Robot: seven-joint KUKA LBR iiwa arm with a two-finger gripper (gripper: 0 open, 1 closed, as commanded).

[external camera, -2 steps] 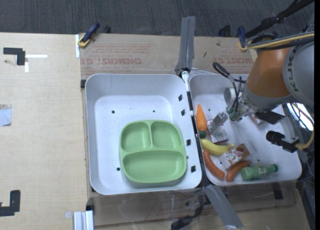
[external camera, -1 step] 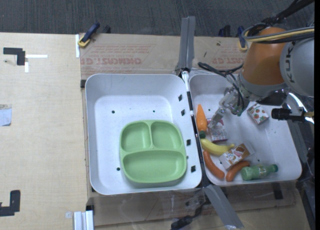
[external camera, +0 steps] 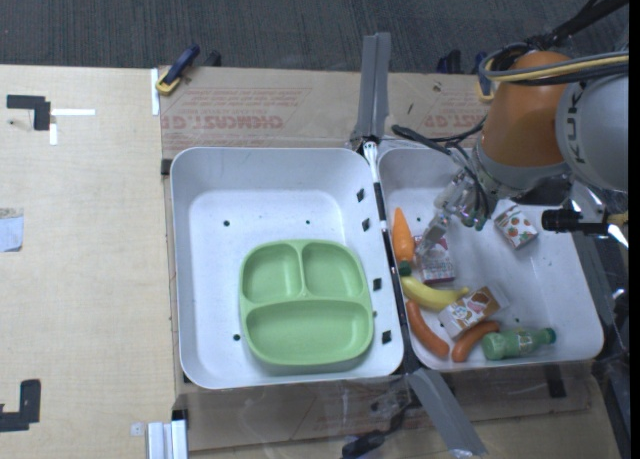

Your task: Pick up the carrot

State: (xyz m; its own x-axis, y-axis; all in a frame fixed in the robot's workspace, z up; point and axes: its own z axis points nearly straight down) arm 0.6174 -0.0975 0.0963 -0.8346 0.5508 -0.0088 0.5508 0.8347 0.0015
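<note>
carrot [external camera: 402, 235]: right bin [external camera: 580, 277], left wall | fingers [external camera: 440, 229]: just right, apart | grip: cannot tell

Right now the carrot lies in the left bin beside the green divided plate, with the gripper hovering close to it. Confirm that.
Not quite. The camera view shows the carrot in the right bin, against its left wall, not in the left bin. The green divided plate sits in the left bin. The gripper does hover close to the carrot.
</note>
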